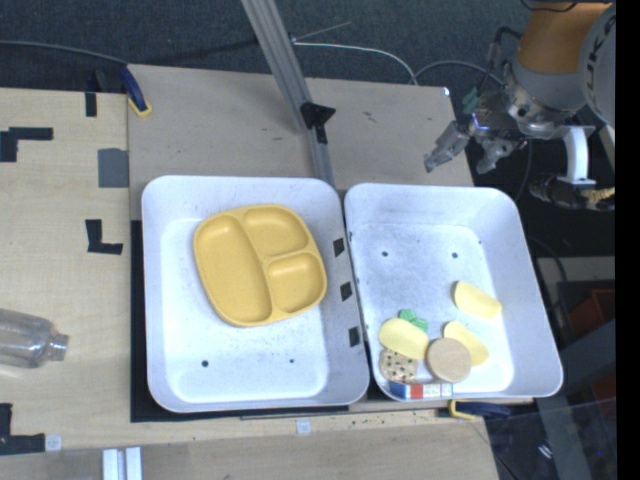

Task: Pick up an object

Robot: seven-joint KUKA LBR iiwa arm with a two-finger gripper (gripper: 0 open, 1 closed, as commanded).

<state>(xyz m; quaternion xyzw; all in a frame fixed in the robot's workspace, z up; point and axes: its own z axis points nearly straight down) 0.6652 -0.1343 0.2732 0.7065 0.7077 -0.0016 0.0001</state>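
Observation:
My gripper (466,156) hangs above the bench just beyond the far edge of the right bin (430,208), with its two fingers spread open and nothing between them. In that bin's near corner lie several small pieces: a yellow wedge (477,300), a yellow and green piece (404,332), a tan round disc (449,359), a speckled cookie (399,366) and another yellow piece (468,339). The gripper is well clear of all of them, up at the far right.
A yellow divided plate (260,264) lies in the left bin (170,298). A slanted metal post (280,48) rises behind the bins. A clear bottle (25,339) lies on the bench at the far left.

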